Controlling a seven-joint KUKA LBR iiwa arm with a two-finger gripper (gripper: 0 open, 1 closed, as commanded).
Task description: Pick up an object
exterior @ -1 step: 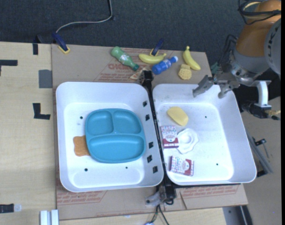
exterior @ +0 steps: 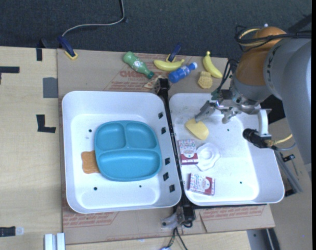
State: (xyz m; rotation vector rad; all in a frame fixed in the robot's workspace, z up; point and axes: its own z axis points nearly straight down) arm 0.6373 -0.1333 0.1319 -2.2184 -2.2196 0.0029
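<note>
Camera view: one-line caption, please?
Tool poised over yellow wedge-shaped block in right white bin; blue divided plate in left.

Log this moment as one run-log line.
arm: over right bin | gripper: open, above yellow piece, not touching | held: nothing | left bin: blue tray

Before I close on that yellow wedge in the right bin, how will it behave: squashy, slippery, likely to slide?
The yellow wedge looks smooth and rounded, so it may slip from a pinch. It seems small and probably light, likely toy food. Lying flat on the right bin floor, it would more likely slide than roll if the gripper nudges it.
</note>
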